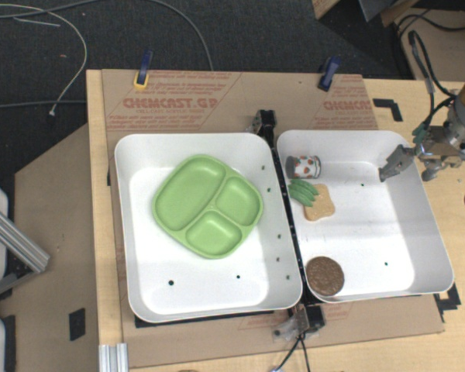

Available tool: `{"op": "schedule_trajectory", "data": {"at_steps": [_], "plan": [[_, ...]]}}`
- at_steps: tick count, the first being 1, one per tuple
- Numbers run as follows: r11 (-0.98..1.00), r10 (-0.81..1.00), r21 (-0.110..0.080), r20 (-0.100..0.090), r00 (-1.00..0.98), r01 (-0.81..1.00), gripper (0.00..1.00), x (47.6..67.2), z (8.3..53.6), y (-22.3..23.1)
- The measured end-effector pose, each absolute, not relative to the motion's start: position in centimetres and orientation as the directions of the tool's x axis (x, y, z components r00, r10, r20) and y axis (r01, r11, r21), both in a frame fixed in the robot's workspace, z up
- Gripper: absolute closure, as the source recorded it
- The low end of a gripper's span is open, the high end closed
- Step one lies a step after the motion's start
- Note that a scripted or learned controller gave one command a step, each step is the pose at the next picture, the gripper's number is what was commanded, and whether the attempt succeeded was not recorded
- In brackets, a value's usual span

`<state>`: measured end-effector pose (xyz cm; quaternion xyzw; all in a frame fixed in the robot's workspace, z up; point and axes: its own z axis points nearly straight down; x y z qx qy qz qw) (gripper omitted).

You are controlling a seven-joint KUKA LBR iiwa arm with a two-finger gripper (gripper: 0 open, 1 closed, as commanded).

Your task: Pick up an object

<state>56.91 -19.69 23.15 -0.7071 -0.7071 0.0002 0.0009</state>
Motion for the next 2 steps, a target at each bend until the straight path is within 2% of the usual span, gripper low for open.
{"op": "schedule_trajectory", "data": {"at_steps": [1, 2], "plan": [[0.000, 1.000, 0.000, 0.001, 0.000, 1.000, 0.00, 56.9, 23.2, -19.7], [0.000, 1.000, -0.002, 0.001, 0.000, 1.000, 0.00, 56.4, 17.9, -20.4]]}}
